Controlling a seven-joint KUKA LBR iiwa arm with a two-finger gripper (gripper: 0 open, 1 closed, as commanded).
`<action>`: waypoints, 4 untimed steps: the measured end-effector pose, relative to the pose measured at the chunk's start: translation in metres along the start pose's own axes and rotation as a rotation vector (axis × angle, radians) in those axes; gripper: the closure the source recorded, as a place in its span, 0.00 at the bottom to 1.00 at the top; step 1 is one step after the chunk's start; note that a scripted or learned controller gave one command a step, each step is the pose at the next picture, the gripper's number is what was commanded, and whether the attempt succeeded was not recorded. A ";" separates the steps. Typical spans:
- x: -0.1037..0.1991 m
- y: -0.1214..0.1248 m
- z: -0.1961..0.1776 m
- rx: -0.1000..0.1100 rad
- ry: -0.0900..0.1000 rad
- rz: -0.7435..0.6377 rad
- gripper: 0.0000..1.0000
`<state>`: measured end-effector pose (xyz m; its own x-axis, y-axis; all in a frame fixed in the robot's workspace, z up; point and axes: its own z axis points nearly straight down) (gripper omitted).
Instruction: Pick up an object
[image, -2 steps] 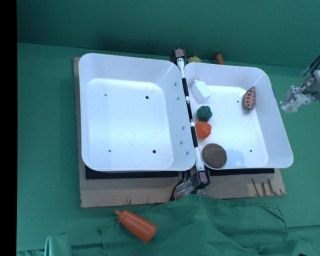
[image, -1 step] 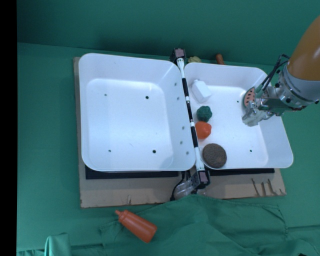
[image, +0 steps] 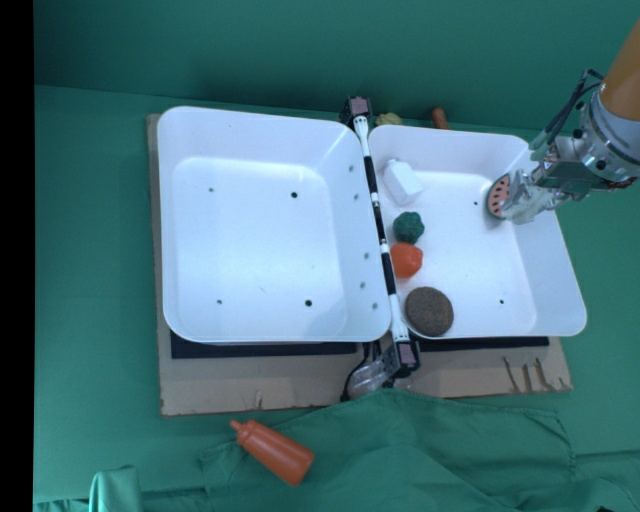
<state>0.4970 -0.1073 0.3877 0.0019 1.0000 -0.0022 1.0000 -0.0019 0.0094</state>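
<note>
Green cloth covers the bench (image: 90, 250), where an orange bottle (image: 272, 452) lies near the front edge. The right bin (image: 560, 310) holds a white block (image: 402, 181), green broccoli (image: 408, 226), an orange piece (image: 405, 260) and a brown disc (image: 428, 311) along its left edge. The gripper (image: 515, 198) clamps a watermelon slice (image: 496, 196) above the bin's far right corner.

A single fixed camera sits above the table (image: 90, 250), looking down at a slant (not quite straight overhead). It stands far enough back to take in both white bins (image: 265, 225), with the arm (image: 615, 110) entering from the right.
</note>
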 end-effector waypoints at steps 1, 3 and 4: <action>0.038 0.079 0.011 0.001 0.000 -0.004 1.00; -0.059 0.044 -0.001 0.002 -0.003 0.007 1.00; -0.004 0.091 0.029 0.005 0.001 -0.004 1.00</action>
